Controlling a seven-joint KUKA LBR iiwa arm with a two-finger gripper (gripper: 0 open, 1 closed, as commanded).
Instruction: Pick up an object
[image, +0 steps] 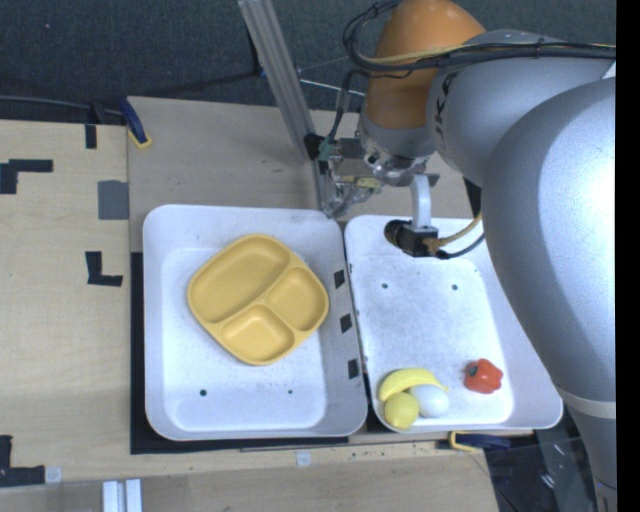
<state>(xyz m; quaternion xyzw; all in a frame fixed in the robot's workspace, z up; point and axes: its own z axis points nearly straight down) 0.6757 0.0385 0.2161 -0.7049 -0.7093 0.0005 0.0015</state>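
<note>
My arm (540, 200) comes in from the right, over the far side of the bench. Left bin (160, 330): one yellow divided plate (257, 298), flat, near the middle. Right bin (430, 310): small items along the near edge. My pincer (338, 203) hangs over the far rims where the bins meet; open or closed, I cannot tell. Banana (410, 380) curves over a yellow ball (401, 410) and a white ball (432, 401); red pepper (483, 376) a little apart.

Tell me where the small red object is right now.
The small red object lies in the right-hand bin of the camera view, near its lower right corner, just right of the banana and white egg, touching neither.
</note>
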